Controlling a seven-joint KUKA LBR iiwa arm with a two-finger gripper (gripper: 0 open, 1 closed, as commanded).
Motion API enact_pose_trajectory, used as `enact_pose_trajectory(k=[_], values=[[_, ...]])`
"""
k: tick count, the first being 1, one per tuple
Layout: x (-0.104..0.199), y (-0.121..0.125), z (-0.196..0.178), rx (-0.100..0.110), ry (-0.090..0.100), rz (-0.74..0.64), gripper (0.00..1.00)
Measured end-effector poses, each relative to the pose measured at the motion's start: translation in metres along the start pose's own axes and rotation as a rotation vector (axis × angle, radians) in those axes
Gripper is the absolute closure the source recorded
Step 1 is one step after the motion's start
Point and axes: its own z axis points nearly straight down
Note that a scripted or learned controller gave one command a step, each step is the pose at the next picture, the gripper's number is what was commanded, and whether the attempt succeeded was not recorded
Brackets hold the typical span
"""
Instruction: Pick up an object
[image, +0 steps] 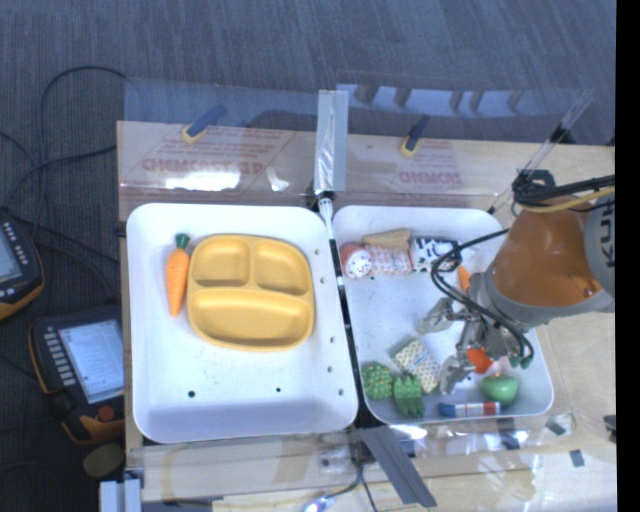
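Two spread fingers of the pincer (462, 345) hang open over the right bin (385, 310), gripping nothing.

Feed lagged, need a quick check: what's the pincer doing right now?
Pincer: low over the right bin, beside the green apple; open or closed cannot be told.

Counts, bin by bin

Two white bins: the left bin (150, 400) has one yellow tray (250, 291) and one carrot (177, 278). The right bin (385, 310) has two green knobbly pieces (393, 388), one green apple (500, 389), one marker (470, 409), one checkered packet (417, 362) and one ball (357, 263).
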Motion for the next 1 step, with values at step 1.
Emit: enact_pose_trajectory(k=[1], values=[[0.0133,-0.0473,0.0000,-0.001,0.000,-0.083,0.00]])
